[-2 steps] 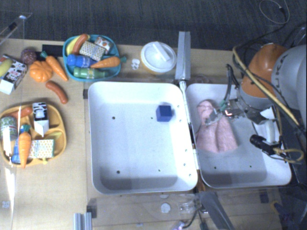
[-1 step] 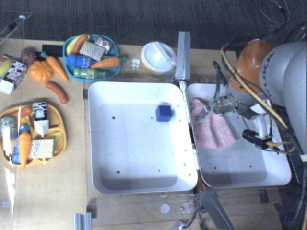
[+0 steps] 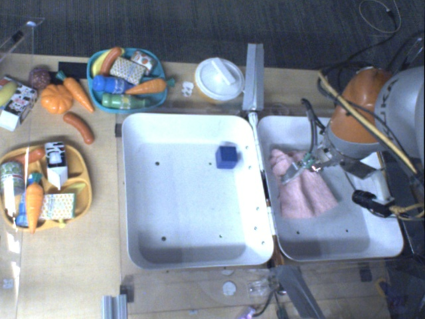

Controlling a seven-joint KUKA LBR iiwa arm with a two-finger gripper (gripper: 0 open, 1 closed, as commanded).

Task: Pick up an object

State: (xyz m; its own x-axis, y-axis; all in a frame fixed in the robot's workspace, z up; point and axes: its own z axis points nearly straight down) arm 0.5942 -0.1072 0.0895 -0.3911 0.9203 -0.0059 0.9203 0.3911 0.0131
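A pink cloth [image 3: 302,190] lies crumpled in the right bin [image 3: 345,244], toward its left side. A small blue cube [image 3: 227,156] sits in the left bin [image 3: 172,231], near its upper right corner. My gripper [image 3: 300,167] reaches in from the right and is down at the upper part of the pink cloth, touching or just above it. The grey arm with its orange band [image 3: 355,108] stands over the right bin's far right side. The part of the cloth beneath the gripper tip is hidden.
A blue bowl [image 3: 126,80] of toy food and a white round lid [image 3: 219,78] sit behind the left bin. A yellow plate [image 3: 46,185] with toy food lies at the far left, with a toy pumpkin [image 3: 54,98] and sausage [image 3: 80,128] nearby. Cables [image 3: 372,201] hang over the right bin's right edge.
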